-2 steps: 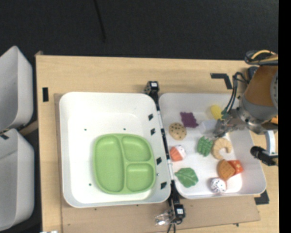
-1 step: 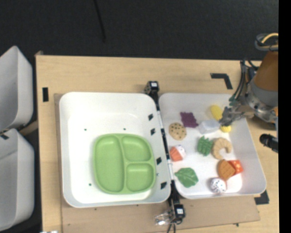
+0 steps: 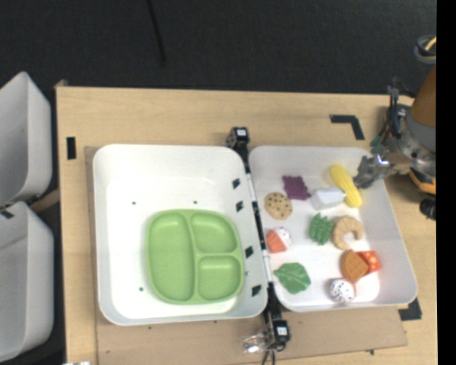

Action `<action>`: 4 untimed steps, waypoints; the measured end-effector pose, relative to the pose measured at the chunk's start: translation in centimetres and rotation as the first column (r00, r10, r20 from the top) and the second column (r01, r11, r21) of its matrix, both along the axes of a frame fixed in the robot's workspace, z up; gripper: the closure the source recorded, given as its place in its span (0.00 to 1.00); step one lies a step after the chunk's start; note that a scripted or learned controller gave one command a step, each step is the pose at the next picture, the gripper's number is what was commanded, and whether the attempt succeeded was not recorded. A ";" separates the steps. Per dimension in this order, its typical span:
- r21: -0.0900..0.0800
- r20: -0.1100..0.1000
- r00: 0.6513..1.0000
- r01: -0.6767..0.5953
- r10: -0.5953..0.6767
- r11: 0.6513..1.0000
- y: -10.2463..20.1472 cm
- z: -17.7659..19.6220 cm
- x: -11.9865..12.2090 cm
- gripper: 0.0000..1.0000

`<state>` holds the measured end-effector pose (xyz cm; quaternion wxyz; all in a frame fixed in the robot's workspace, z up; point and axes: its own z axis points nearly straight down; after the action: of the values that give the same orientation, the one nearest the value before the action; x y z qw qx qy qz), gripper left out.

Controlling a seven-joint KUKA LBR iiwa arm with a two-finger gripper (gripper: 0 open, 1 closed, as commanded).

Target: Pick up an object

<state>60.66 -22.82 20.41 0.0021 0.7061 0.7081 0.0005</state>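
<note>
Two white bins sit side by side on the bench (image 3: 175, 112). In the left bin (image 3: 121, 173) we see one green tray (image 3: 194, 257) with three compartments, lying toward the near right part. The right bin (image 3: 391, 226) holds ten small toy foods, one of each as far as we can tell: a purple piece (image 3: 295, 186), a corn cob (image 3: 345, 185) touching a white block (image 3: 327, 198), a cookie (image 3: 277, 204), a broccoli (image 3: 320, 229) just beside a croissant (image 3: 347, 232), a red-and-white piece (image 3: 277, 239), a green leaf (image 3: 292, 277), a brown round piece (image 3: 355, 265) with a red piece (image 3: 372, 261) against it, and a dotted white piece (image 3: 341, 290). The gripper (image 3: 367, 171) hangs at the bin's far right rim, just beside the corn; we cannot tell how far open it is, and we see nothing between its fingers.
</note>
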 end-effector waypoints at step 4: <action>0.003 -0.007 1.000 -0.003 0.003 1.000 16.2 2.2 1.7 1.00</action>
<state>62.40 -6.66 22.60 -0.0015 0.7051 0.7091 -0.0007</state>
